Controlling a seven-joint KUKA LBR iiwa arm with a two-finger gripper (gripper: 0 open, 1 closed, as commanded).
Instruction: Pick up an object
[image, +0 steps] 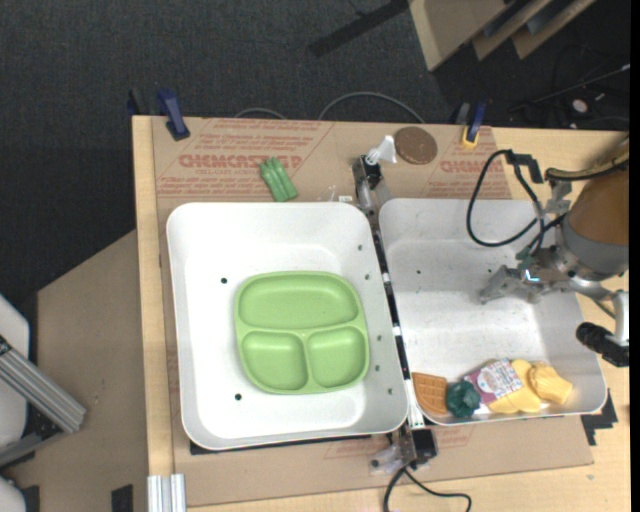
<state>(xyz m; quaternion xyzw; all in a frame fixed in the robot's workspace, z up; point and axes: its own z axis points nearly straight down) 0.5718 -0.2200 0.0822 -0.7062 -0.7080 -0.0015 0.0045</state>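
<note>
The cluster of small toy foods (500, 388) is lying along the near wall of the right bin (440, 300), and this is where anything worth picking is sitting; a pink packet (498, 378) is resting in the middle of it, with yellow pieces (545, 385) just beside it toward the arm's side, a dark green lump (462, 400) touching it on the far side, and an orange waffle-like wedge (429, 392) beyond that, nearest the wall between the bins; the row's long axis is running along the bin's near wall, roughly crosswise to a line dropped from the gripper (492, 290); the gripper is hanging over the bare middle of the same bin, well apart from the row, which is lying nearer the camera than it and slightly toward the arm's base; I cannot tell how the pincer is set, since it is reading as a grey blur against the white floor, and nothing is visibly sitting between its tips; as I judge it, the coming move is calling for travel toward the near wall, then a descent onto the pink packet or the yellow pieces, which are lying closest; away from the gripper on the other side, the left bin (200, 260) is holding a green divided tray (300, 330), flat and well apart from everything.
</note>
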